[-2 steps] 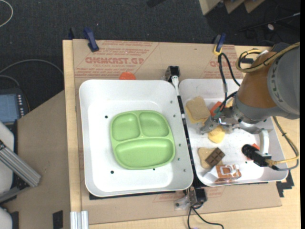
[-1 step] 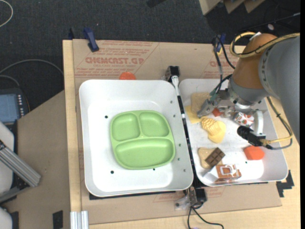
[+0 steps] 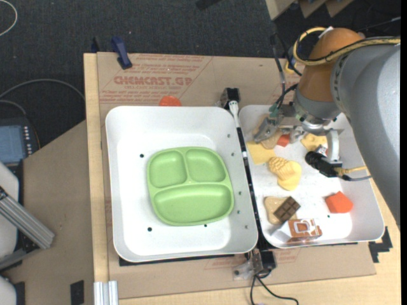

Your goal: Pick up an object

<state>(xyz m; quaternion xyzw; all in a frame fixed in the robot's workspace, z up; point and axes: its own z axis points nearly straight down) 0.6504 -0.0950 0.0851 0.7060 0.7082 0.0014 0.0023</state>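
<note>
Evidently reaches in with the arm (image 3: 372, 107) across the right edge of the right bin (image 3: 364, 224), bent low, probably because the chosen thing lies toward this bin's far left corner.

Carries in the left bin (image 3: 127, 145) just one thing, a green plate (image 3: 189, 186), laid flat in the middle and apart from every wall. Too wide and too flat for an easy grasp, by my judgement, so likely not the target.

Hangs the gripper (image 3: 273, 131) low over the far left corner of the right bin, near the wall next to the left bin. Open or closed: cannot tell, being seen from above and partly hidden under the wrist. Nothing seen gripped; cannot tell whether touching anything.

Below the gripper, toward the near edge, in order of size:
- a yellow lump (image 3: 284, 172), left of the bin's middle, free on all sides and so rather easy to take;
- a toast (image 3: 273, 207) near the near left corner, with a brown bar (image 3: 289, 206) lying across it;
- a yellow slice (image 3: 256, 152), flat against the left wall, so hard to get under;
- an orange block (image 3: 339, 202) toward the right edge, well apart from the gripper;
- a red piece (image 3: 283, 140), just beside the gripper.

Most probably aimed at the red piece or the slice, judging only by closeness. Not yet lifted.
</note>
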